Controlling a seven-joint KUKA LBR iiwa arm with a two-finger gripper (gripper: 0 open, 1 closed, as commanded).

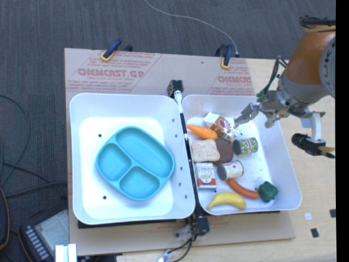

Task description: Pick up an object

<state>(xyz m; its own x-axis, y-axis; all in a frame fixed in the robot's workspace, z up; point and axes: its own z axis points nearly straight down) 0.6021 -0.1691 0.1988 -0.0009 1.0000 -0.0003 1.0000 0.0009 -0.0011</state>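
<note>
Grey carpet surrounds the bench [109,72], which carries two white bins. In the right bin [286,168], a small snack packet [223,127], red and white with brown print, lies with its long axis slanting from upper left to lower right. The pincer [245,115] hangs just beside the packet's right end; whether it is spread or closed cannot be told.

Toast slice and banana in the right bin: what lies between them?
In the camera view, a small red-and-white carton lies between the toast slice and the banana.
</note>
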